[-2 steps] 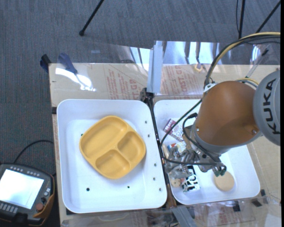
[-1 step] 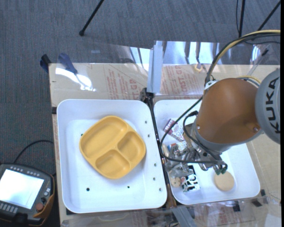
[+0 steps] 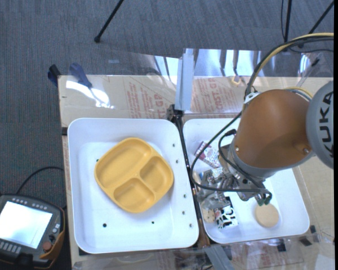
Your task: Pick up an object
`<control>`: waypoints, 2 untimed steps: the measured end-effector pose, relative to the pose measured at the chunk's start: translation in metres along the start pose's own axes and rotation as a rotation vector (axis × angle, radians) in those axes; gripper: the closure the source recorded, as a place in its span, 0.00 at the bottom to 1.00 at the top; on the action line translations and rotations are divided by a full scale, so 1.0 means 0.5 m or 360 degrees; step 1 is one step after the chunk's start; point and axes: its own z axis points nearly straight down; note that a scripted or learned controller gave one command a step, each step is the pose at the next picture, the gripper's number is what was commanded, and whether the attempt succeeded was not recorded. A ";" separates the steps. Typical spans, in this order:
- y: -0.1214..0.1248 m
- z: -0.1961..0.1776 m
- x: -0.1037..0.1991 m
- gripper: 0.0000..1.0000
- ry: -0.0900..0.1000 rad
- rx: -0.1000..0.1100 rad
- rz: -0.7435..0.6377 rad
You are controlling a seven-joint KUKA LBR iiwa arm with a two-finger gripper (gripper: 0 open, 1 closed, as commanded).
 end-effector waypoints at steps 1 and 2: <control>0.088 0.017 -0.034 1.00 0.0000 0.0004 -0.0121; 0.091 -0.002 -0.036 1.00 0.0000 0.0003 -0.0126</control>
